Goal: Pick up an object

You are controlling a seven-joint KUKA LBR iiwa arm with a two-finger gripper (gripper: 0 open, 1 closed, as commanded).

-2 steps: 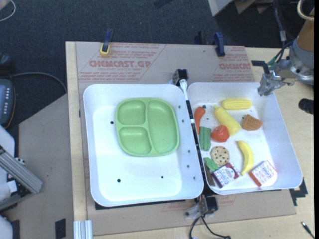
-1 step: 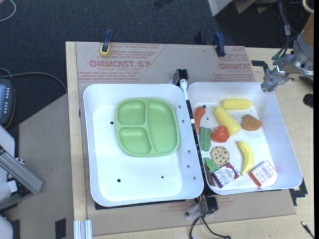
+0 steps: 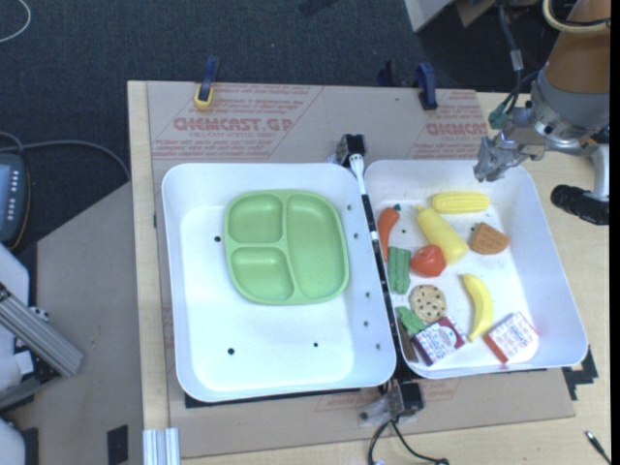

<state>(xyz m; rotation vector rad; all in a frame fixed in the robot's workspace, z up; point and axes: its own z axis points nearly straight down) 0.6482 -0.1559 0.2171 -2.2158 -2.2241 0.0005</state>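
My gripper (image 3: 491, 166) hangs over the far edge of the right bin (image 3: 557, 260), just above and right of a corn cob (image 3: 460, 201). Nothing shows between its fingers. Below it in the right bin lie a yellow bottle (image 3: 441, 233), a carrot (image 3: 387, 228), a tomato (image 3: 428, 260), a brown bread piece (image 3: 488, 239), a banana (image 3: 477, 304), a green pickle (image 3: 398, 268), a cookie (image 3: 427, 302) and two red-and-white packets (image 3: 511, 337).
The left bin (image 3: 194, 289) holds a green divided plate (image 3: 287, 247). A black divider with a clamp (image 3: 352, 149) runs between the bins. Blue and yellow clamps (image 3: 426, 85) pin the cardboard sheet at the back.
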